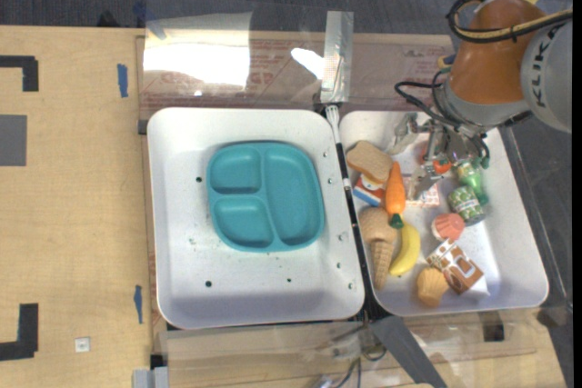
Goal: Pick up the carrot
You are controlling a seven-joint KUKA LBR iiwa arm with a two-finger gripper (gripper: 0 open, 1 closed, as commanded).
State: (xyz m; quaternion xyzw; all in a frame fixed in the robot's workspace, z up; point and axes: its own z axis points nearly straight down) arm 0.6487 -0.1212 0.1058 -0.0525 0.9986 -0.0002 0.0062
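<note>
The carrot [395, 188] is orange with a green tip at its near end. It lies upright in the view in the left half of the right bin [523, 241], between a bread slice and a banana. My gripper [437, 152] hangs under the orange wrist band over the back of the right bin. It is a short way right of and behind the carrot, and nothing shows between the two. A small red-and-white item lies just under the gripper.
Around the carrot lie the bread slice [368, 159], an ice cream cone [377, 237], the banana [406, 251], a green can [469, 198], a pink item [447, 226] and a brown box [459, 269]. The left bin [173, 268] holds a teal divided plate [266, 195].
</note>
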